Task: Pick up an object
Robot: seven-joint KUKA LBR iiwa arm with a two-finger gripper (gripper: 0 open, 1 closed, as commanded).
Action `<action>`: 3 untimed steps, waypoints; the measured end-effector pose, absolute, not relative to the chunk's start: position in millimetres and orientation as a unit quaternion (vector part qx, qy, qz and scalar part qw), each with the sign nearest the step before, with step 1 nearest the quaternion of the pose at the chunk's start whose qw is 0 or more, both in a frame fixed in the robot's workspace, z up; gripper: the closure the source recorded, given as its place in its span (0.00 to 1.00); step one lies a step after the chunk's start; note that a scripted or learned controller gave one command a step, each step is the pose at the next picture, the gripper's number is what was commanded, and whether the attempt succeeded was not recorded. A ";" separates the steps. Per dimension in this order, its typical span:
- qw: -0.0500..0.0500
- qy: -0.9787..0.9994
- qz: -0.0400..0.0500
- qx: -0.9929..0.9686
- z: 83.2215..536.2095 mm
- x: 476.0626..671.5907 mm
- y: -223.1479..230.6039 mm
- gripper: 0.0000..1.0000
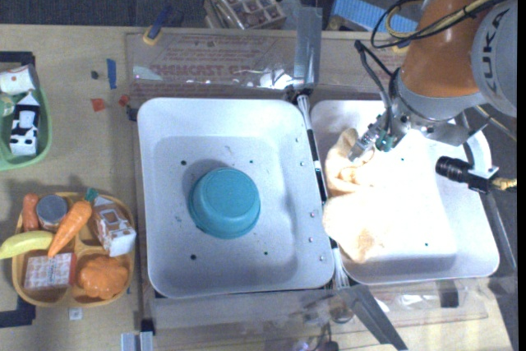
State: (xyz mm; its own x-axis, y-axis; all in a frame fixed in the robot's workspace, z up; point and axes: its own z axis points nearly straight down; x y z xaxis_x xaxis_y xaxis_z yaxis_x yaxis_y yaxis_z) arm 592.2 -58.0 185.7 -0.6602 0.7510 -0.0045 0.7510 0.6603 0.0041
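Observation:
A cream cloth (355,210) lies crumpled along the left side of the right bin (460,251). My gripper (367,145) hangs low over the cloth's upper folds, near the bin's back left. Its two fingers stand slightly apart, and no object shows between them. A blue upturned bowl (224,202) rests in the middle of the left bin (164,136).
A yellow tray (16,275) of toy food, with a carrot and a banana, sits at the bench's front left. A green dish (37,145) lies at the far left. Cables and a black plug (454,168) hang over the right bin.

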 end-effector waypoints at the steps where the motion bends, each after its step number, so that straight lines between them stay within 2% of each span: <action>1: 0.003 0.911 0.001 0.412 185.9 592.2 -58.2 0.00; 2: 0.001 0.845 0.000 0.535 94.8 612.7 -114.5 0.00; 3: 0.003 0.845 0.001 0.535 105.9 614.0 -114.5 1.00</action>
State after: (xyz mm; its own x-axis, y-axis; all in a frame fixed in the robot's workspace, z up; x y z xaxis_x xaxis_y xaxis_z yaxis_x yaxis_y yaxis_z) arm 614.0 -114.5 105.9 -0.4281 0.9037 -0.0045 0.9037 0.4281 0.0052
